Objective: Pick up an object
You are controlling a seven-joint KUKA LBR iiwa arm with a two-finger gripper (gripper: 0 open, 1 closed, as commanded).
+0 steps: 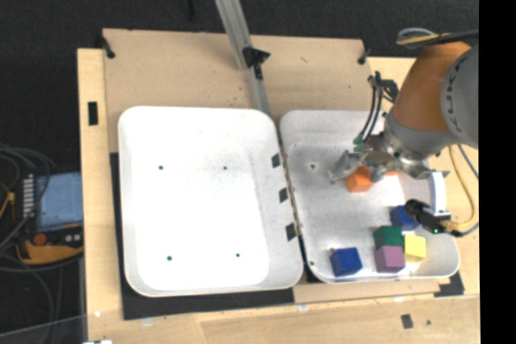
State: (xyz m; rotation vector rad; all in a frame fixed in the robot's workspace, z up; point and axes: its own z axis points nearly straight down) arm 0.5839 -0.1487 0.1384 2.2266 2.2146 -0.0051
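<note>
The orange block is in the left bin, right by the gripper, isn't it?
Not quite. The camera view shows the orange block in the right bin, not the left one. It does sit right by the gripper.

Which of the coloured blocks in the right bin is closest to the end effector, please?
The orange block, right at the end effector; the blue, green, yellow and purple blocks all lie nearer the bin's front edge.
</note>
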